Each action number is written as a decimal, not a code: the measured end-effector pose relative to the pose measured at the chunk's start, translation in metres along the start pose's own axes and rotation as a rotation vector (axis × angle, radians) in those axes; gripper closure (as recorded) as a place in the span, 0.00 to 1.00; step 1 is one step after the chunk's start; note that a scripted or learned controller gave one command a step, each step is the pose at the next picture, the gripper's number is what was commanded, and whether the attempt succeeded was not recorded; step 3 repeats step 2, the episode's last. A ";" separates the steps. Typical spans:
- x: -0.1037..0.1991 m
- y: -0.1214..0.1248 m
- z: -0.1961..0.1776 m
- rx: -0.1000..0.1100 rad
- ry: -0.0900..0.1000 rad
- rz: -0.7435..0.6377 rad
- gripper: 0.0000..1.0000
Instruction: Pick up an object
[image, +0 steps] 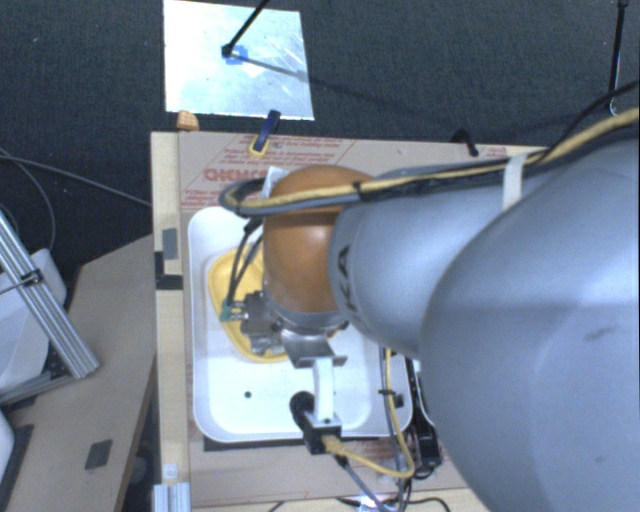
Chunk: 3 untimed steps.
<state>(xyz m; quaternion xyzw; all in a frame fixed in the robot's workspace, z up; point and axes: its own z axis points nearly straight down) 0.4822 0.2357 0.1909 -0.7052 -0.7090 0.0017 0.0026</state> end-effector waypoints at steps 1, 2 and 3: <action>-0.001 0.005 -0.010 -0.006 0.001 0.002 1.00; -0.035 0.004 0.018 -0.004 -0.003 0.008 1.00; -0.035 0.004 0.018 -0.004 -0.003 0.008 1.00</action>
